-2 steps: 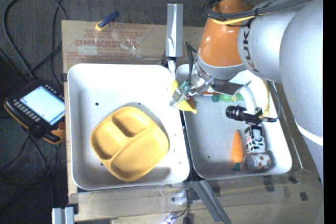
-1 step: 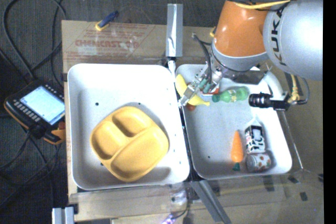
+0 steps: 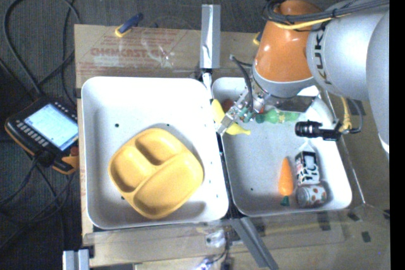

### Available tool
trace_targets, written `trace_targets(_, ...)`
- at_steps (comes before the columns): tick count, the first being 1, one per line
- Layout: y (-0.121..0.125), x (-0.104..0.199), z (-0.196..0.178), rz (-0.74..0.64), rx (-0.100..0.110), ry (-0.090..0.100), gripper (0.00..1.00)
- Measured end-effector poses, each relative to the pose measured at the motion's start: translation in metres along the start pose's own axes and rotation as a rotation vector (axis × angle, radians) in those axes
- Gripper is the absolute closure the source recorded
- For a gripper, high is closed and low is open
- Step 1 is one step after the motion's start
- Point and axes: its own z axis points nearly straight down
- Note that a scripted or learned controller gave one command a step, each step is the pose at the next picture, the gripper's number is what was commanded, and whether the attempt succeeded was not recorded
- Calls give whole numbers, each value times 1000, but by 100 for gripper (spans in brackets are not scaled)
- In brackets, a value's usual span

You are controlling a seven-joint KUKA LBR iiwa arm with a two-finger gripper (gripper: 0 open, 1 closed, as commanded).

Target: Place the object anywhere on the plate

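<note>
A yellow divided plate (image 3: 156, 171) lies in the left white bin (image 3: 101, 98). A small yellow object, perhaps a toy banana (image 3: 235, 129), rests against the left wall of the right bin (image 3: 259, 193), near its far corner. My gripper (image 3: 236, 113) is right over this yellow object and hides part of it. Whether it holds the object is unclear from this angle. The grey arm with its orange band (image 3: 285, 50) reaches in from the right, above the far side of the right bin.
In the right bin, an orange toy carrot (image 3: 286, 177) and a small can (image 3: 309, 179) lie near the front right. A green item (image 3: 276, 116) lies under the wrist. A tablet (image 3: 47, 126) sits left of the bench.
</note>
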Motion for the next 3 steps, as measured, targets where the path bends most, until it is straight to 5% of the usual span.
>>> trace_targets(1, -16, 52, 7, -472, -3, 3, 100)
trace_targets(2, 30, 55, 7, -460, -4, 2, 100)
trace_targets(3, 18, 105, 7, -550, -2, 2, 100)
